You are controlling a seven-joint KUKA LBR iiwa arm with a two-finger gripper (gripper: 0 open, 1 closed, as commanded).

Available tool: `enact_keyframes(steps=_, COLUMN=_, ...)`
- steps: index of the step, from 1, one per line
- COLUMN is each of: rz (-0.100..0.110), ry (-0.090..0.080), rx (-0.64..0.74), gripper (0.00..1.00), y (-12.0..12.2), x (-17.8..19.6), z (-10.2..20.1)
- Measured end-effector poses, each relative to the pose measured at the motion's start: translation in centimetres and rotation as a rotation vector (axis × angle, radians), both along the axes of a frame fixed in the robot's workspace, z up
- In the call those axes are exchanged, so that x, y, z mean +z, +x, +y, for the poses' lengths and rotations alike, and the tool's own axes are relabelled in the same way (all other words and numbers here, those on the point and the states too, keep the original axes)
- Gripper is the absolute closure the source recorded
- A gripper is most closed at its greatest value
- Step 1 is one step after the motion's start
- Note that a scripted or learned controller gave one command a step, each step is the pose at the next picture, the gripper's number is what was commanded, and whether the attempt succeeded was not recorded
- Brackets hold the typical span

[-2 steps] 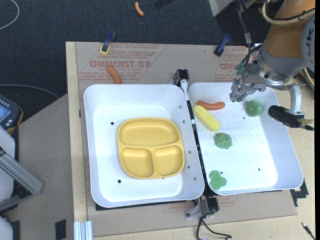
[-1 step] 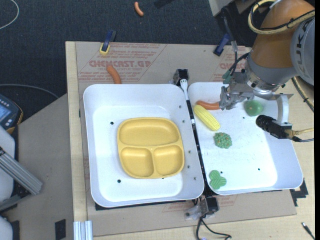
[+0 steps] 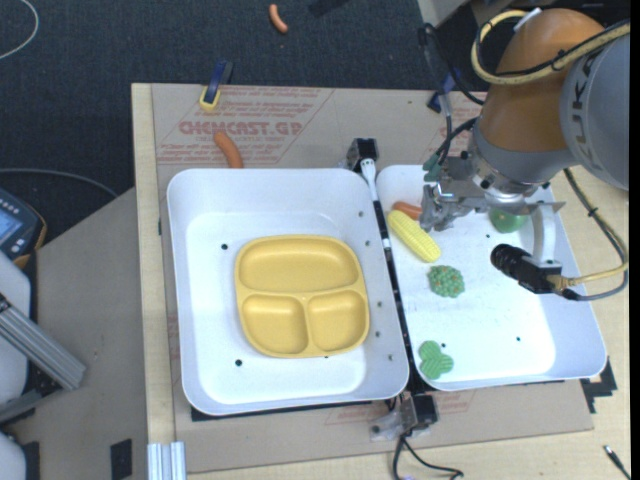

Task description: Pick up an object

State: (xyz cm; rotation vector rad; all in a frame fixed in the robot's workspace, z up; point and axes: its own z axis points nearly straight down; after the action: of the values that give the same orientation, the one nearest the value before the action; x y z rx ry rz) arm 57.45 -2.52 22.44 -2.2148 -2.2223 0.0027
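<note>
Dark carpet surrounds a cardboard-topped bench (image 3: 260, 118) bearing two shallow white bins side by side. Left bin (image 3: 200, 268): a yellow divided tray (image 3: 300, 295), three compartments, sits in the middle. Right bin (image 3: 540, 343): arm (image 3: 545, 78) reaches in from the right, orange band above the wrist, gripper (image 3: 437, 211) low over the bin's upper-left part. Cannot tell from this angle how the pincer stands. Corn cob (image 3: 413, 236) lies tilted just below the gripper, near the divider; touching or apart, cannot tell. An orange piece (image 3: 405, 210) lies just beside its upper end. Green broccoli-like piece (image 3: 446, 281) sits below the corn; another green piece (image 3: 434, 358) near the bin's lower-left corner; a third green item (image 3: 506, 220) partly hidden under the wrist. Outside the bins: an orange sausage-shaped piece (image 3: 229, 149) on the cardboard, another (image 3: 278, 18) on the carpet.
</note>
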Motion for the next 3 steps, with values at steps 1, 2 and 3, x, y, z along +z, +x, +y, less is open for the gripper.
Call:
enact_keyframes(steps=1, rz=-0.006, ry=-0.002, rx=-0.002, gripper=1.0, y=1.8, x=-0.6, z=0.5)
enact_keyframes(steps=2, rz=-0.001, ry=-0.001, rx=-0.005, gripper=1.0, y=0.5, x=-0.5, z=-0.5)
enact_keyframes(steps=3, rz=-0.006, ry=-0.002, rx=-0.002, gripper=1.0, y=1.3, x=-0.3, z=-0.5)
